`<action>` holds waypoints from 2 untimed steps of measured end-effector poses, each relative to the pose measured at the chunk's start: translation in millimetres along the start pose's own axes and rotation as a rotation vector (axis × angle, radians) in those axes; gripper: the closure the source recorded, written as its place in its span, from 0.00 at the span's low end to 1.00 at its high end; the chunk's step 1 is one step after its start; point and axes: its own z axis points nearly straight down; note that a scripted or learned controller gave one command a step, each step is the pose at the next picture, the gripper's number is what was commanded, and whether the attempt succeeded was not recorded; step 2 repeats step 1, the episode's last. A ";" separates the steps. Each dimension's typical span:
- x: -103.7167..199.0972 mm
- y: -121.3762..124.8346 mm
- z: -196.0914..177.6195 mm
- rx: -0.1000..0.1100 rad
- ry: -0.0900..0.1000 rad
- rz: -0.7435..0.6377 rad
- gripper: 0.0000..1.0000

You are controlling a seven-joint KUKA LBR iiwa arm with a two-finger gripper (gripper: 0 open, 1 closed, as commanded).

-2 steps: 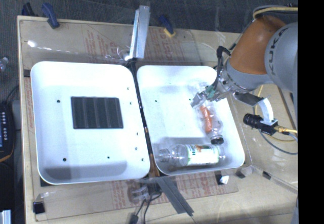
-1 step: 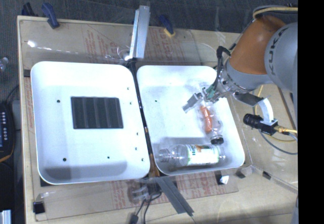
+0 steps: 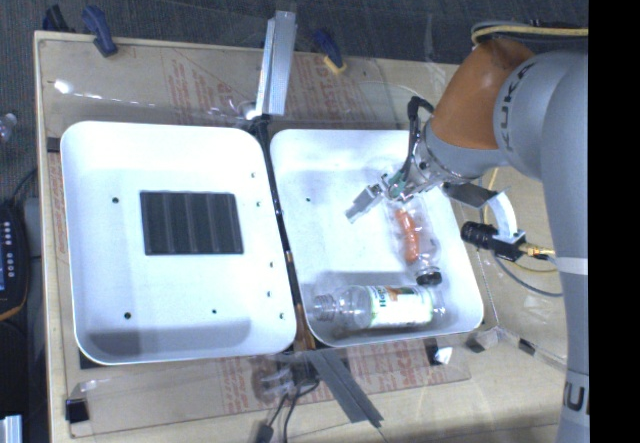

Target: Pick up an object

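Two shallow white bins sit side by side on the bench. The left bin (image 3: 100, 231) has a dark ribbed rectangle (image 3: 191, 223) near its middle. In the right bin (image 3: 310, 231), a clear plastic bottle (image 3: 375, 306) with a green-and-white label lies on its side along the near edge. An orange object in clear wrapping (image 3: 411, 236) lies near the right edge, above the bottle. The gripper (image 3: 375, 195) hangs over the right bin's middle, just beside the orange object's upper end.

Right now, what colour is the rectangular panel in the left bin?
Dark grey, nearly black, with vertical ribs; camera view.
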 end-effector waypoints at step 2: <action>14.5 -35.2 -2.2 -0.001 -0.001 -0.010 0.00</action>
